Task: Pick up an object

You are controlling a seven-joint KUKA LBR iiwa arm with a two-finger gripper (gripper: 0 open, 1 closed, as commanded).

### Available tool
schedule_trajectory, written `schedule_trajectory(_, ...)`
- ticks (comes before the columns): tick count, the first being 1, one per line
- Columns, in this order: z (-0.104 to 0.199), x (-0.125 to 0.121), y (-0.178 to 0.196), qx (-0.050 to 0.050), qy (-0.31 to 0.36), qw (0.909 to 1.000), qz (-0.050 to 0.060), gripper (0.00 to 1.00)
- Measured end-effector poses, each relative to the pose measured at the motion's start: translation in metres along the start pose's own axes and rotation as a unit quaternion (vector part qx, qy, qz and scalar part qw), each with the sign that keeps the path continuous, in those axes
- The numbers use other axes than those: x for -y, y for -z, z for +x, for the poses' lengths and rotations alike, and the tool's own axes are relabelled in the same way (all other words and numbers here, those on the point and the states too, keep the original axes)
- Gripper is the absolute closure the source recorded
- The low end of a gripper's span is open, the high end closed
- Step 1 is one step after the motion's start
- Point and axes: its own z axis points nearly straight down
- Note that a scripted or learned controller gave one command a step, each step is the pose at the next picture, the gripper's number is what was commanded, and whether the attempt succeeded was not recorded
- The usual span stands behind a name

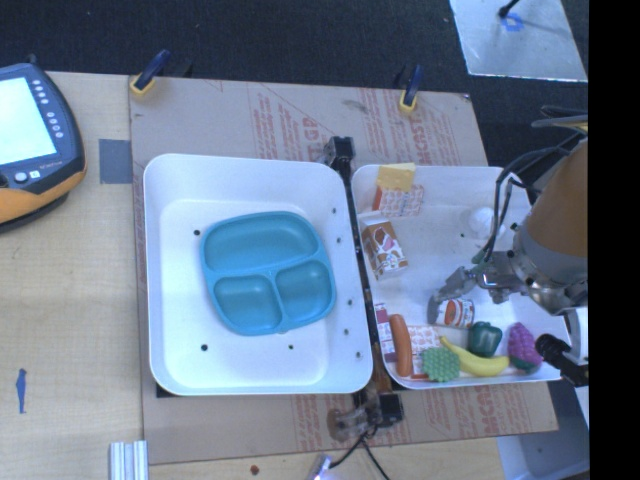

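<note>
The end effector (455, 286) is seen low over the right bin (440, 233), directly above a small red-and-white can (456, 313); how far it is opened cannot be told, and nothing is seen gripped. At 5 o'clock from it lie a green pepper (484, 338), a banana (478, 362) and purple grapes (523, 347); the arm (560, 228) is cut off at 3 o'clock.

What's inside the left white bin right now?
The left white bin holds one thing: a blue plastic tray with three compartments, lying flat near the middle. Its compartments look bare. Whatever sits under the tray is covered and cannot be seen.
</note>
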Motion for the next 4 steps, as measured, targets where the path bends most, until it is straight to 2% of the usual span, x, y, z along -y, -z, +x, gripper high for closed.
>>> schedule_trajectory(1,-0.008,0.011,-0.019,-0.001,0.002,1.0,-0.009,0.0)
schedule_trajectory(2,-0.009,0.009,-0.008,-0.002,0.006,0.9999,-0.009,1.0)
schedule_trajectory(3,0.047,0.026,0.12,0.0,0.0,1.0,0.002,1.0)
schedule_trajectory(4,0.008,0.027,0.127,0.0,-0.001,1.0,0.001,1.0)
